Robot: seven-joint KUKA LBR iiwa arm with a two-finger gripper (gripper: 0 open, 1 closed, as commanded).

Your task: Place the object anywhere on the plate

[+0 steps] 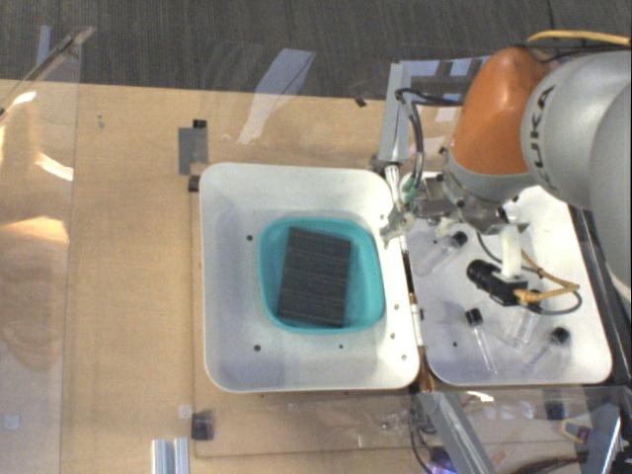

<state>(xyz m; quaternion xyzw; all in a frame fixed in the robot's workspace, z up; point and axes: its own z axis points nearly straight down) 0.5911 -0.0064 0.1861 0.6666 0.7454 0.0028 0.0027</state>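
A dark grey ridged rectangular block (315, 276) lies flat on the teal plate (367, 294), which sits in the middle of the left white bin (227, 294). My gripper (502, 336) hangs over the right bin (583, 354), well to the right of the plate. Its clear fingers (482, 342) stand apart with nothing between them, so it is open. The grey arm with its orange band (499, 107) reaches in from the upper right and covers the far part of the right bin.
The two bins meet at a raised rim (407, 284) between plate and gripper. Black cables and a yellow wire (538, 292) hang near the wrist. Bare wooden bench (99, 265) stretches to the left, with a small bracket (193, 151) beyond the left bin.
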